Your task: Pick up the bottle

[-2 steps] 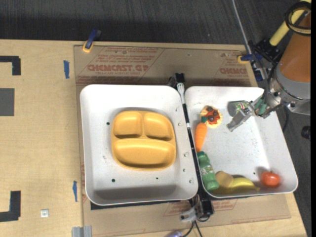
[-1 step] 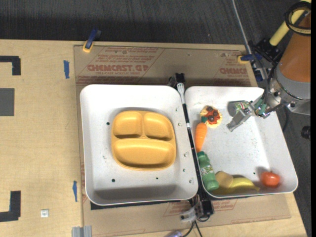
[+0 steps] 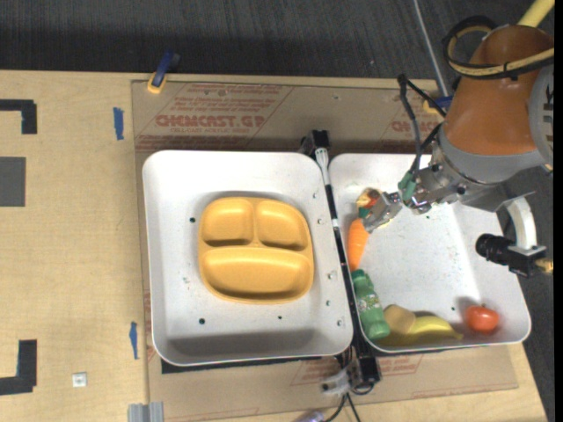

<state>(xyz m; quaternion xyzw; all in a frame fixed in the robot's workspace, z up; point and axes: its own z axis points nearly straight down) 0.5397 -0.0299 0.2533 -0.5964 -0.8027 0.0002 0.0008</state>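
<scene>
Desk (image 3: 70,236): tan board top carrying two shallow white bins side by side. Left bin (image 3: 167,236): holds one yellow divided tray (image 3: 256,247), set near the bin's centre. Right bin (image 3: 440,253): holds five items. Bottle (image 3: 370,304), green, lying on its side at the bin's 7 o'clock corner, against the wall shared with the left bin. Carrot (image 3: 355,243), orange, at 9 o'clock along the same wall, just above the bottle. Banana (image 3: 422,325), yellow, at 6 o'clock on the near wall, just beside the bottle's lower end, with a tan piece touching it. Tomato (image 3: 481,318), red-orange, at 5 o'clock. Small multicoloured item (image 3: 369,202) at 10 o'clock. Arm: enters from 2 o'clock. Pincer (image 3: 384,209): hangs over the 10 o'clock area, just above the carrot, well apart from the bottle; its opening and contents cannot be told.
</scene>
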